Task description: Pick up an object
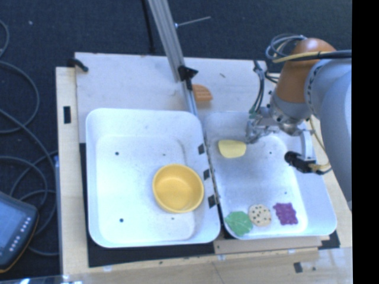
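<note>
A pale yellow lump [231,148] lies at the upper left of the right bin [269,176]. My gripper [253,132] hangs just to its upper right, close to the lump's right end. Along the right bin's front edge sit a green piece [238,222], a round cookie [259,215] and a purple piece [286,213]. A yellow bowl [177,187] stands in the left bin [118,158], toward its lower right.
A slanted metal pole [169,37] rises from the back between the bins. An orange object [201,94] rests on the bench behind the bins. Cables loop near the wrist at the upper right.
</note>
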